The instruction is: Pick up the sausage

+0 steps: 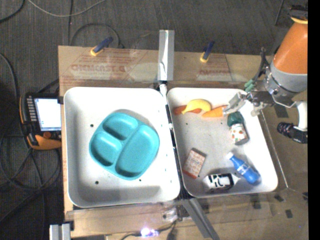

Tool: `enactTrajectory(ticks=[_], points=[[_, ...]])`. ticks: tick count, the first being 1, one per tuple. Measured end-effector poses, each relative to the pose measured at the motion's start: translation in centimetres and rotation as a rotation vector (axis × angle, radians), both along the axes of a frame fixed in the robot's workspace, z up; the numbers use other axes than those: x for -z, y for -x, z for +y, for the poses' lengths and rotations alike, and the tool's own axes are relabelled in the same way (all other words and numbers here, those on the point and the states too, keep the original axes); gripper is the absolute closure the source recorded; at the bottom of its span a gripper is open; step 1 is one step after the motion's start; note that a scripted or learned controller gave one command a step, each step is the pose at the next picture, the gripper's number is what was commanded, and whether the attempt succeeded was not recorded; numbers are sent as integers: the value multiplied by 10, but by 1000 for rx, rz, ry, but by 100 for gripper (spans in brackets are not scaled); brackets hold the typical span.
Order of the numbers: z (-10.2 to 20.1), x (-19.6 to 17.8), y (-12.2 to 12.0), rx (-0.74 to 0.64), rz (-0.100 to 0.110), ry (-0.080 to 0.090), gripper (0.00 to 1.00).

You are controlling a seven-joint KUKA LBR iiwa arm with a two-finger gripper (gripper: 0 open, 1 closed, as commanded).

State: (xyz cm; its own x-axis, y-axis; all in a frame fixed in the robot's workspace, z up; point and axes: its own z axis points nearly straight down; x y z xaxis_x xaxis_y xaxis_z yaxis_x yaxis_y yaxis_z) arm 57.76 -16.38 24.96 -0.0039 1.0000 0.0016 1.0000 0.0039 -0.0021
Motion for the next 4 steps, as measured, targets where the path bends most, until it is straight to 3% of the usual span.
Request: enactTrajectory(ticks=[1, 2, 3, 4], points=[[67, 147, -27, 36, 1, 1, 0], [66, 47, -73, -339, -1, 4, 0], [42, 155, -89, -480, -1, 4, 0], [113, 65, -91, -645, -4, 3, 0]])
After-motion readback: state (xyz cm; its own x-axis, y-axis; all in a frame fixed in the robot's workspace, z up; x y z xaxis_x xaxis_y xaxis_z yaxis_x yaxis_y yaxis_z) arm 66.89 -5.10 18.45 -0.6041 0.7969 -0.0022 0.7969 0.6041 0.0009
